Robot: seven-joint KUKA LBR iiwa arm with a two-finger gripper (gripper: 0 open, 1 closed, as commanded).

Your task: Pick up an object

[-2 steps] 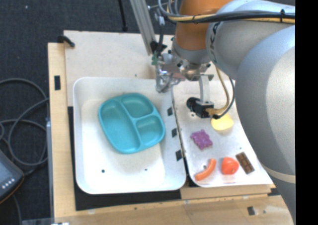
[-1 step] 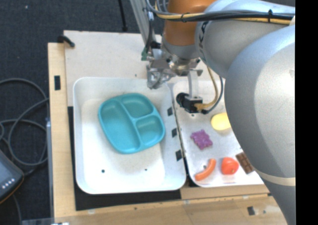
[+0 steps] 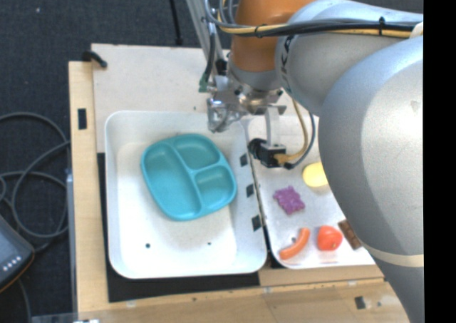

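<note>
My gripper [image 3: 222, 116] hangs below the orange wrist band, over the far right corner of the left bin [image 3: 112, 193]. It is just beyond the upper edge of a teal divided plate [image 3: 189, 175] that lies flat in that bin. I see nothing held under the gripper. In the right bin [image 3: 320, 262] lie a purple lumpy piece [image 3: 289, 200], a yellow piece [image 3: 314, 175], a red tomato-like ball [image 3: 328, 237] and an orange carrot-like piece [image 3: 295, 243]. The arm's grey body covers much of the right bin.
A brown object [image 3: 349, 233] peeks out at the arm's edge in the right bin. A black cable end [image 3: 267, 152] dangles from the arm above the divider between the bins. Loose cables lie on the dark floor to the left.
</note>
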